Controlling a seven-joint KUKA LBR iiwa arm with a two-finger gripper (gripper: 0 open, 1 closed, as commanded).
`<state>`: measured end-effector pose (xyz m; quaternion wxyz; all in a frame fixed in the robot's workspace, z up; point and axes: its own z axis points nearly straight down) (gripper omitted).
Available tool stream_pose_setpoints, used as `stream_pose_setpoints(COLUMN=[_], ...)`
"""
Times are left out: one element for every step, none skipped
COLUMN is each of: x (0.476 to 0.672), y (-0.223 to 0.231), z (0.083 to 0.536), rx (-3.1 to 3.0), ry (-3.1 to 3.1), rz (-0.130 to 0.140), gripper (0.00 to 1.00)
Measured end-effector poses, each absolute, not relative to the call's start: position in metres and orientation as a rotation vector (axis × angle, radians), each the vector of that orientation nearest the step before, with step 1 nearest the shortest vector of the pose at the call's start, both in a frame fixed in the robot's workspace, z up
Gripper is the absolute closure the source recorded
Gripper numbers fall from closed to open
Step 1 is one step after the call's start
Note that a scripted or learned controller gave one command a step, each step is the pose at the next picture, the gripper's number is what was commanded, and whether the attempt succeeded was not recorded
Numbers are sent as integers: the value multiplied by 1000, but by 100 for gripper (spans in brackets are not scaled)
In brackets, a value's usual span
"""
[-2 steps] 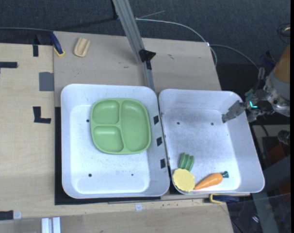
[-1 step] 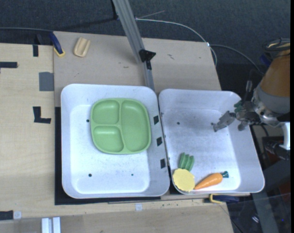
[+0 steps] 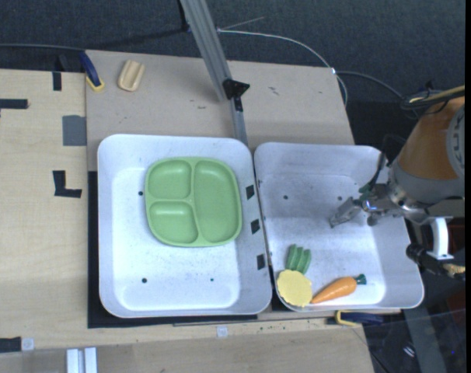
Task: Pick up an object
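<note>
Gripper (image 3: 352, 212) hovering in right bin (image 3: 321, 162), jaws looking open, empty. Toy carrot (image 3: 334, 288) lying below-left of jaws; aligning across its body.

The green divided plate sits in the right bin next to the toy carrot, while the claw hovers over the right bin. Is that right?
Not quite. The camera view shows the green divided plate lying in the left bin, alone. The toy carrot lies in the right bin, and the claw does hover over that right bin.
</note>
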<state>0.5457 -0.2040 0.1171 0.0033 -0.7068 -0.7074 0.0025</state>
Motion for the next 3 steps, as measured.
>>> stream_pose_setpoints(x=[546, 546, 552], y=[-204, -203, -209], z=[88, 99, 145], rx=[-2220, -2218, -2222], ry=[-2224, -2224, -2224], rz=[3, 2, -2], gripper=[0, 100, 100])
